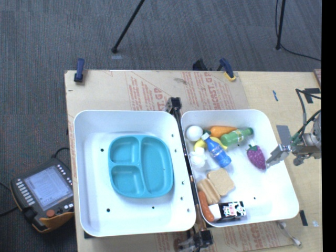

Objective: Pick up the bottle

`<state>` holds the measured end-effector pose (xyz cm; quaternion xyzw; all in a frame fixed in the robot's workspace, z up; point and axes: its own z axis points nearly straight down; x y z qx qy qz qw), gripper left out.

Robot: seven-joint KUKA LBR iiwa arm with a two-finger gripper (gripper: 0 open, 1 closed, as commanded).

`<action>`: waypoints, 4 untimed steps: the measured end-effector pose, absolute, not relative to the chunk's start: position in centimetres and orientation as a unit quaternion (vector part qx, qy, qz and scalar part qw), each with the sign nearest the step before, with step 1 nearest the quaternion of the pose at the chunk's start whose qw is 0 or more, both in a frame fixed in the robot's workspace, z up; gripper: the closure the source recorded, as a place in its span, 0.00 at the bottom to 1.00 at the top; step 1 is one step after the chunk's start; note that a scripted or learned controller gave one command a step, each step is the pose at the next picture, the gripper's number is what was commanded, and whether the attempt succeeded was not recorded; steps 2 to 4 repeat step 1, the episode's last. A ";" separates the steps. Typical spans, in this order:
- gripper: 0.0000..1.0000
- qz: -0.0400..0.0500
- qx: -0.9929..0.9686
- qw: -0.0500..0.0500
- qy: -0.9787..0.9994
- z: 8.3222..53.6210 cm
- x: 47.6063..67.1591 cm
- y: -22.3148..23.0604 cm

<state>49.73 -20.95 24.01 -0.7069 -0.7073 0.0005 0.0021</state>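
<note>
Two bottles lie in the right bin (273,196). A green bottle (236,136) with a yellow cap rests on its side near the bin's far wall. A blue bottle (217,153) with a white cap lies slanted just left of centre. My gripper (279,146) hovers over the bin's right rim, to the right of both bottles. Its fingers stand apart, open, with nothing between them. A purple bunch of grapes (256,156) sits between the gripper and the blue bottle.
The right bin also holds an orange carrot (222,130), a white ball (193,133), bread slices (217,184), a sausage (206,206) and a small black-and-white carton (231,210). The left bin (89,193) holds a teal divided plate (140,165).
</note>
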 end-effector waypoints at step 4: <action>1.00 0.000 -0.706 0.003 -0.708 25.0 49.8 -20.9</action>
